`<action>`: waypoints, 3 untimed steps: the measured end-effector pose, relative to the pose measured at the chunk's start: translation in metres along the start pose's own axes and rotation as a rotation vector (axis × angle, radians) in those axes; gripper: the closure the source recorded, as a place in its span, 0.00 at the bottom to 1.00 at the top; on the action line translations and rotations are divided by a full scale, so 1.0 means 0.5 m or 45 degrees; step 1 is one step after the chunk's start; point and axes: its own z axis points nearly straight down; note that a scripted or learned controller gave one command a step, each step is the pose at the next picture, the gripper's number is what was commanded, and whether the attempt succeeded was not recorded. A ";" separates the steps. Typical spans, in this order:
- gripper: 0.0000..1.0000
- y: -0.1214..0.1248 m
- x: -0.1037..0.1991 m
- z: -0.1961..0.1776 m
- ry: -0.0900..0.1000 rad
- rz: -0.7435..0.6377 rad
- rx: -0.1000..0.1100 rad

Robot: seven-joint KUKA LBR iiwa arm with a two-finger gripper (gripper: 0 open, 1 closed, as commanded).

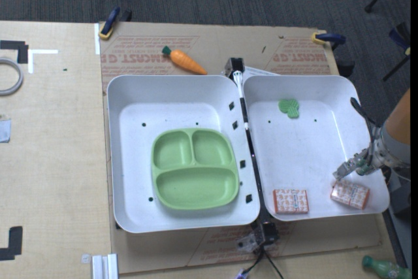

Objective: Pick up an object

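While our gripper (348, 168) hovers just above the wrapped packet (350, 195) in the right bin (307, 140), nothing's lifted; claw state we cannot tell.

Single fixed camera, mounted above the bench (52, 160), looks down at a slant. Both white bins, left bin (124, 140) and right bin (313, 91), sit fully in frame, at moderate range.
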 end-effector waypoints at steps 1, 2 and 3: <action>1.00 0.051 0.103 -0.156 0.000 0.208 0.004; 0.00 0.051 0.103 -0.156 0.000 0.208 0.004; 0.00 0.035 0.092 -0.111 0.002 -0.136 0.006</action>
